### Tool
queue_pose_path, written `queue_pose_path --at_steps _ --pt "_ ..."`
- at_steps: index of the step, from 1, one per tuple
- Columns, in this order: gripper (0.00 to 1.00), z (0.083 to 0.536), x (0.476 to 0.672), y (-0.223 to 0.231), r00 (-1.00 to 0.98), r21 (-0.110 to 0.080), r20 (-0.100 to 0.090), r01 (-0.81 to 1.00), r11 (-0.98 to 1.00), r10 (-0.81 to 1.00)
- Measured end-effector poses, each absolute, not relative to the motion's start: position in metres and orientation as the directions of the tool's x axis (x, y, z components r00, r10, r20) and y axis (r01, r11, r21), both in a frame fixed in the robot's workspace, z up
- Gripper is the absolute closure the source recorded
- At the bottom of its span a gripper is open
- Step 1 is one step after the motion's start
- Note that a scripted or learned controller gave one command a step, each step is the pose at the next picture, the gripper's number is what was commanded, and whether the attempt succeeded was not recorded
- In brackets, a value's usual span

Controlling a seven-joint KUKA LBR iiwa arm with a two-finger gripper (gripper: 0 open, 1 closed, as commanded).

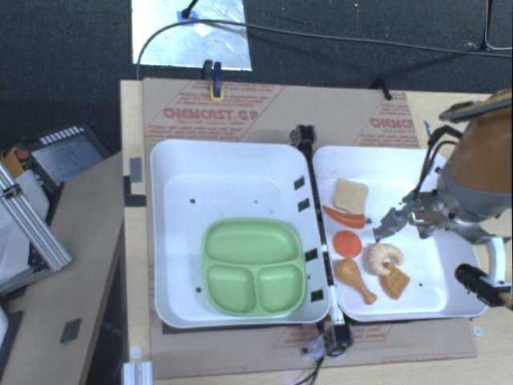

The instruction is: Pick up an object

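Nearest the camera lies the front rim of my two white bins, set side by side on a cardboard sheet (240, 107) printed with red lettering. Largest is the left bin (180, 171), and it holds one thing: a pale green divided plate (252, 263), with one wide compartment at the back and two smaller ones at the front, resting toward the front right of that bin. All three compartments look bare.

Next is the right bin (425, 291), where the toy food is gathered in its left half. At the back sits a tan slice of bread (350, 194). Just in front of it lies a red chilli pepper (345, 216), stretched slantwise. Below that is a round red tomato slice (347, 243). Right of the slice is a cream-coloured croissant (384, 255), curled, and touching its front is an orange waffle-like biscuit (394, 282). A brown chicken drumstick (353, 279) lies at the front, beside the biscuit.

My arm comes in over the right bin's right side, and my gripper (390, 221) hangs above the bin floor, near the croissant and just right of the chilli pepper. Its dark fingers point left toward the food, but I cannot tell whether they are spread or pressed together. Nothing shows between them.
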State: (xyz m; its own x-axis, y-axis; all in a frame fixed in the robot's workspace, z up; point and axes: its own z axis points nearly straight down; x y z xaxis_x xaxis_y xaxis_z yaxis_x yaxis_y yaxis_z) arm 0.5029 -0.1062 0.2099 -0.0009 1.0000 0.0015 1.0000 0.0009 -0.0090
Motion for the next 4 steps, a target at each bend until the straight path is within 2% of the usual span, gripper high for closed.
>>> queue_pose_path --at_steps 1,3,4 --pt "0.00 0.215 0.505 -0.106 -0.003 0.002 0.000 1.000 0.003 1.000" --pt "0.00 0.125 0.504 -0.109 0.000 -0.003 0.001 1.000 0.000 1.000" --pt "0.00 0.085 0.506 -0.110 0.000 0.004 -0.001 1.000 0.000 1.000"
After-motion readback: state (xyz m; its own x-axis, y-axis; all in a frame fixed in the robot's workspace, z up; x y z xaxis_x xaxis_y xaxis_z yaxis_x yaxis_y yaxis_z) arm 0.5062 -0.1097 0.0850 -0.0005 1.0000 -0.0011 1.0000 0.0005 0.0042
